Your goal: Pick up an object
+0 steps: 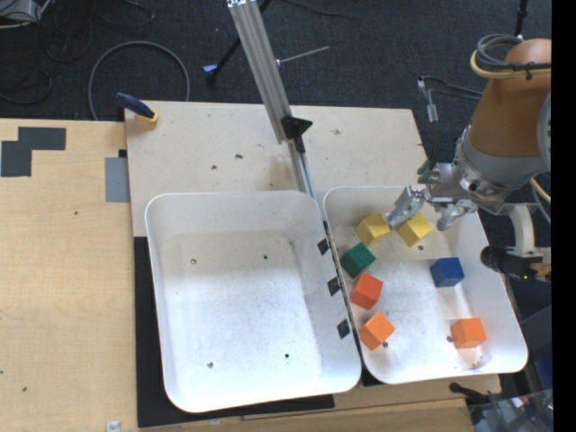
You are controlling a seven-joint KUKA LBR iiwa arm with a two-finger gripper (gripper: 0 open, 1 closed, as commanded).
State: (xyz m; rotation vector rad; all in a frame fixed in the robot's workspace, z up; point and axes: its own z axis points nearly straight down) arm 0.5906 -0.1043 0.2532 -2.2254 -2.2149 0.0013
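The right bin (pixel 504 349) holds several cubes. My gripper (pixel 424 214) hangs over its far part, fingers spread open. One finger (pixel 401 208) points down-left and the other (pixel 446 218) sits to the right. A yellow cube (pixel 415 231) lies just below the gap between them, and I cannot see the fingers touching it. A second yellow cube (pixel 372 229) sits to its left, close to the left finger. Further cubes: green (pixel 357 259), red-orange (pixel 366 290), orange (pixel 377 328), blue (pixel 446 271) and another orange (pixel 468 332).
The left bin (pixel 180 241) stands beside the right one, with black clips along the shared wall (pixel 331 277). A slanted aluminium rail (pixel 270 79) rises behind the bins. The grey arm with its orange band (pixel 508 115) comes in from the right.
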